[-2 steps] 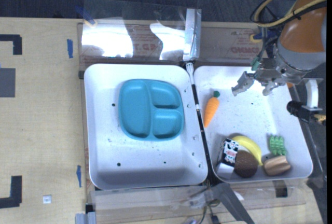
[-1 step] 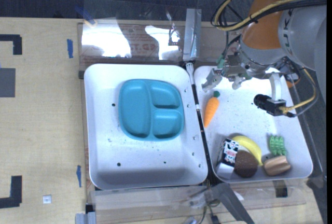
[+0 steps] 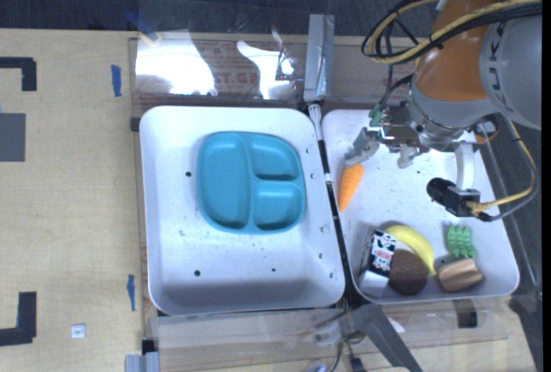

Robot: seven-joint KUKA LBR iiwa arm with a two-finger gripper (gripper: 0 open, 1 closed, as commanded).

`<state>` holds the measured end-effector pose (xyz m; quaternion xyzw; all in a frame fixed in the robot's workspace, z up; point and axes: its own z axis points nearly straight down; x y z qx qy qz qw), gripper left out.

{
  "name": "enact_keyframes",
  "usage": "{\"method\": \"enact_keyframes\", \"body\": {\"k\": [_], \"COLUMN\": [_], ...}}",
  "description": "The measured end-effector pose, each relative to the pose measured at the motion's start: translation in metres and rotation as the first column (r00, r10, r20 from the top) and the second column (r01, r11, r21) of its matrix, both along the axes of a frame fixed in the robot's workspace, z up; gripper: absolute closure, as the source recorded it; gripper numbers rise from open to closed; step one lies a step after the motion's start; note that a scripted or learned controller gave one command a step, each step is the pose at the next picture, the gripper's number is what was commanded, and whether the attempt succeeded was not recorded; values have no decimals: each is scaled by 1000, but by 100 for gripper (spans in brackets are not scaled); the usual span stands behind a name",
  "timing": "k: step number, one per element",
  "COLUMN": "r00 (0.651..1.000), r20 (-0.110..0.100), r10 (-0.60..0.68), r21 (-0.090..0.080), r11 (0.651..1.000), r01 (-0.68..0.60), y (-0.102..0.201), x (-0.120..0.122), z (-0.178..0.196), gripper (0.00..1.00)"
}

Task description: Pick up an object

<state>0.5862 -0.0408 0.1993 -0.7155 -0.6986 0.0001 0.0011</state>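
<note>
Apparently early in the task: nothing lifted. Gripper [image 3: 385,147] low over the back of the right bin [image 3: 506,251], two fingers [image 3: 362,146] visible and spread apart, nothing between them. Carrot [image 3: 349,183] lying against the bin's left wall, just below the left finger, close but apart as far as visible; likeliest target, judged by nearness only. Other candidates clustered at the front of the same bin: banana [image 3: 411,241], brown round fruit [image 3: 408,272] touching it, black-and-white carton [image 3: 380,251] at their left, brown potato-like item [image 3: 459,275], green ridged piece [image 3: 460,238] just above that. Left bin [image 3: 164,189] carrying a blue divided plate [image 3: 250,181], well apart from the arm. Left to do: descend, close, lift.

Hard to make out: gripper height above the bin floor, not readable from this slant. Wrist and cables masking the bin's back right corner. Black part [image 3: 443,192] on a cable beside the gripper, identity unclear. Glare on the clear panel [image 3: 224,60] behind the bins washing out detail. Carton print unreadable.
</note>
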Motion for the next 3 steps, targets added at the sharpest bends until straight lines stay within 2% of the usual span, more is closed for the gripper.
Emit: {"method": "enact_keyframes", "body": {"k": [1,2,3], "r00": [1000,999,999], "r20": [-4,9,12], "r10": [4,34,36], "r21": [-3,-3,-5], "r11": [1000,999,999], "r01": [-4,-34,-36], "y": [-60,-53,-53], "x": [35,82,84], "z": [-69,-112,-100], "gripper": [0,0,100]}}
